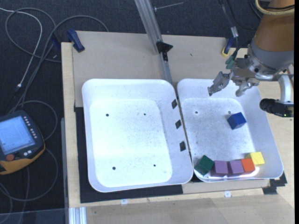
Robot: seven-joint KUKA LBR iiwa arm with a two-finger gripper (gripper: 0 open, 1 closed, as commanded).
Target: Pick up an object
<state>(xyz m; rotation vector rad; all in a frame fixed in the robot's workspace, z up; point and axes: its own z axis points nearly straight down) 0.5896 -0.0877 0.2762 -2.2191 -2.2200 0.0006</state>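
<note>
Tool (230, 85): we saw it hanging above the far end of the right bin, its two fingers spread apart with nothing between them; one finger (217, 85) pointed toward the left, the other (243, 87) sat nearer the arm.
Arm (275, 27): we saw it come in from the right, with the orange band above a grey wrist, tilted over the far right corner of the desk.
Blue cube (237, 120): we found it lying alone on the floor of the right bin, toward the far half, below the tool and clear of it.
Row of blocks: we counted five along the near wall of the right bin, touching or almost touching one another: a green block (204, 164), a purple block (221, 167), a second purple block (236, 166), an orange block (248, 164) and a yellow block (257, 158) at the right end.
Right bin (205, 125): white and shallow, speckled with dark flecks, it stood beside the left bin with their long walls meeting.
Left bin (126, 134): white and shallow, we saw only flecks and a few dark dots on its floor.
Desk (117, 59): a pale board carried both bins, with a blue clamp (75, 40) on its far left corner.
Metal pole (148, 17): it slanted down from the top toward the gap between the bins.
Pendant (18, 136): a hand controller with a lit screen lay on the dark floor to the left, with cables looping around it.
</note>
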